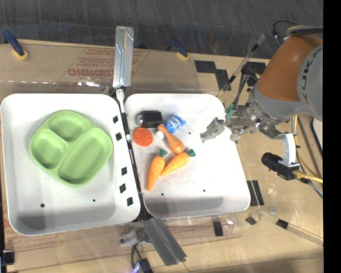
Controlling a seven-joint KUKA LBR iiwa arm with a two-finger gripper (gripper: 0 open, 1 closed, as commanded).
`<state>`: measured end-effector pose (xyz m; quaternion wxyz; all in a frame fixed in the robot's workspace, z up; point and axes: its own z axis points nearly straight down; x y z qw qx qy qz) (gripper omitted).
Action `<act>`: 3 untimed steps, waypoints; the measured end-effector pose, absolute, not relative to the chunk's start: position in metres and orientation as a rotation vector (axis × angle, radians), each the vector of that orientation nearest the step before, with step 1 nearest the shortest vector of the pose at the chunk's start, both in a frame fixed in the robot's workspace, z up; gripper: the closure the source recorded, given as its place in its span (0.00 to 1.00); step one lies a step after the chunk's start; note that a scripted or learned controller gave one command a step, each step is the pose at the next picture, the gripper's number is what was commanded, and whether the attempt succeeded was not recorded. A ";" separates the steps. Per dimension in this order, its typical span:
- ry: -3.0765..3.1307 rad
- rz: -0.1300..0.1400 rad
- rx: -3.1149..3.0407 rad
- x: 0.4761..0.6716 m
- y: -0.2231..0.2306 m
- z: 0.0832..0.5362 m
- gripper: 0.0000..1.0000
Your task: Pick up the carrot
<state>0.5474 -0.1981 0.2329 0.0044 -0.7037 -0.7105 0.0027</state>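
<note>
Carrots [171,156] in right bin [227,192]

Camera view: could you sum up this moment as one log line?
task: pick up carrot | gripper: over right bin, right of carrots | carrots: three, lying in bin, none held | green plate: left bin

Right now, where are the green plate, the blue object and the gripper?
green plate [71,147]: camera view, on its middle ridge.
blue object [175,123]: camera view, its centre.
gripper [211,131]: camera view, at its fingertips.

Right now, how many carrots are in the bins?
3, all in the right bin: one carrot upper middle, one carrot lower left, one carrot beside it. None seem hidden.
</note>
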 end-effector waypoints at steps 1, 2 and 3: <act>-2.261 0.004 -2.175 0.545 -0.155 0.089 0.00; -2.262 0.011 -2.167 0.544 -0.156 0.095 1.00; -2.062 0.006 -2.363 0.597 -0.136 0.088 1.00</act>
